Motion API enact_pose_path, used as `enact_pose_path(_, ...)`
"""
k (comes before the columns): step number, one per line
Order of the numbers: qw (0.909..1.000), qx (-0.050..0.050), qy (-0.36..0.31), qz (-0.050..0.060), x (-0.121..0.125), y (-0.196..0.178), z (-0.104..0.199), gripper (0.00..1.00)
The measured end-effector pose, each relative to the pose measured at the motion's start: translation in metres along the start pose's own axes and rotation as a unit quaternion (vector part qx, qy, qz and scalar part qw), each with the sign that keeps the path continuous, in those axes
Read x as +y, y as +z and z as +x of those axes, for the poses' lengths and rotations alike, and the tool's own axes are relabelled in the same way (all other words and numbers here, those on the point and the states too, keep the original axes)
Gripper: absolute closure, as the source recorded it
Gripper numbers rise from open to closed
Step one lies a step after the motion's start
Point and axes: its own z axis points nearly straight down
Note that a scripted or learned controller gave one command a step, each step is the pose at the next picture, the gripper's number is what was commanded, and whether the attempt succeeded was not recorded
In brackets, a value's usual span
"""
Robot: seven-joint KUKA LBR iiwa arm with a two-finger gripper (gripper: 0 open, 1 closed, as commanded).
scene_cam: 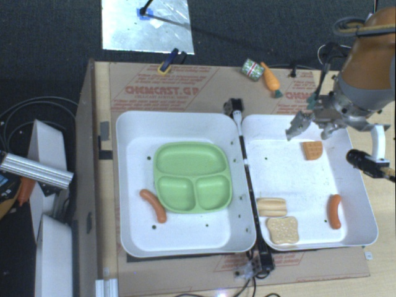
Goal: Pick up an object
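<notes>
The gripper (313,124) hangs over the far side of the right bin (365,224) with its fingers spread and nothing between them, just above a small cracker (312,150). That bin also holds a hot dog bun (271,206), a slice of toast (283,229) and a sausage (335,211). The left bin (133,166) holds a green divided plate (192,176) with another sausage (153,205) beside it.
</notes>
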Motion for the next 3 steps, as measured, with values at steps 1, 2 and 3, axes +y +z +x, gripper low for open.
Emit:
enact_pose_path(1, 1.0000, -0.001, 0.001, 0.000, 0.020, 0.002, -0.048, 0.00)
enact_pose_path(2, 1.0000, 0.000, 0.001, 0.002, 0.030, 0.108, -0.099, 0.00)
enact_pose_path(3, 1.0000, 0.000, 0.000, 0.001, 0.045, 0.172, -0.110, 0.00)
